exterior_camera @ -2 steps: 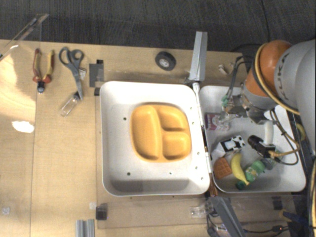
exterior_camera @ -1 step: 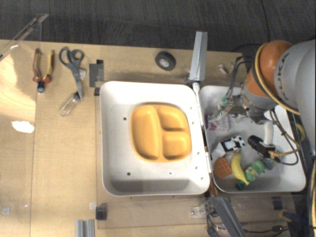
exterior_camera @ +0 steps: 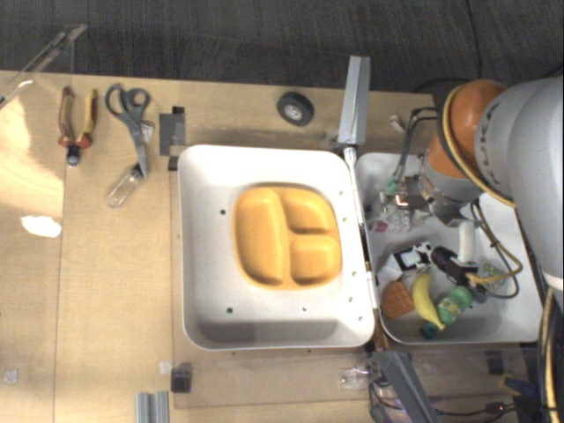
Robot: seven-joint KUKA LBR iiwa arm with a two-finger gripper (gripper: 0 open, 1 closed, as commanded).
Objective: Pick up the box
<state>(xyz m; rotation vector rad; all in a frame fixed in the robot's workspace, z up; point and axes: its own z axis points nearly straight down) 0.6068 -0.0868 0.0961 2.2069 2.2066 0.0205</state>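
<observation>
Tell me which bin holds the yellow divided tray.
The left bin: the yellow tray sits in it, while the right bin holds small items under the arm.

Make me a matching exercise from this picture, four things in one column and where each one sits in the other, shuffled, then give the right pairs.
Things:
1. tray
2. banana
3. scissors
4. tape roll

Places:
A. on the bench, left of the bins
B. in the left bin
C. on the bench, behind the left bin
D. in the right bin

Pairs: 1-B, 2-D, 3-A, 4-C
</observation>
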